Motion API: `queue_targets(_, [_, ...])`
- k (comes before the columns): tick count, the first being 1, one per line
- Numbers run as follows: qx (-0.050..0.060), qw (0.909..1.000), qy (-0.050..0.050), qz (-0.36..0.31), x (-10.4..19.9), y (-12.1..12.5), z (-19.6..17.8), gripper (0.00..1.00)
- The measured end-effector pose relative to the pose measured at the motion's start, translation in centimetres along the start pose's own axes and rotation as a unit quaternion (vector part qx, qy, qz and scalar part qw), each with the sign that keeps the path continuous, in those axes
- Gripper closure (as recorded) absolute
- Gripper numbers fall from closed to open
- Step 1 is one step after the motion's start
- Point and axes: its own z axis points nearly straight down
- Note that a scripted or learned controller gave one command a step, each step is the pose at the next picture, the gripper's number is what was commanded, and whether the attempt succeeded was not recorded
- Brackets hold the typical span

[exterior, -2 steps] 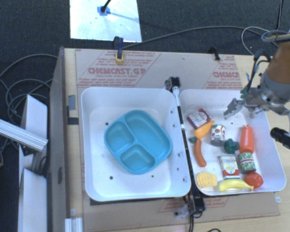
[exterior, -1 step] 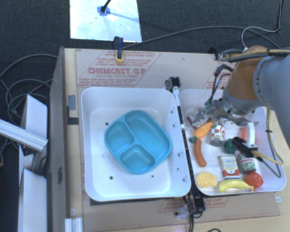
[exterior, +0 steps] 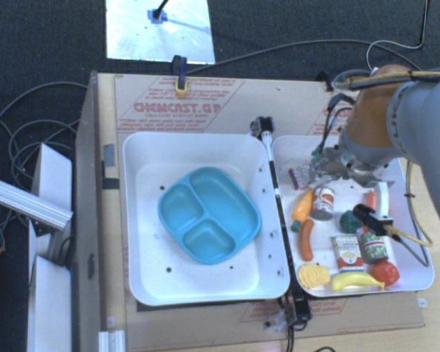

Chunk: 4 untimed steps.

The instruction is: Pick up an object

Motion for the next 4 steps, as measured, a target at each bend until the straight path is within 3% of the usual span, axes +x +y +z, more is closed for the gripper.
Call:
queue_targets(1, [0.004,1.0,-0.002,0.0,0.1,0.8,-12.7,1.0])
queue_targets(2, [0.006,1.0,-0.001,0.0,0.2,0.7,-12.5,0.0])
queue_targets(3, [0.007,1.0,-0.001,0.002,0.1,-1.4,1.7,0.0])
queue_targets(4, [0.008,1.0,-0.001,0.002,0.7,-3.2,1.7,0.0])
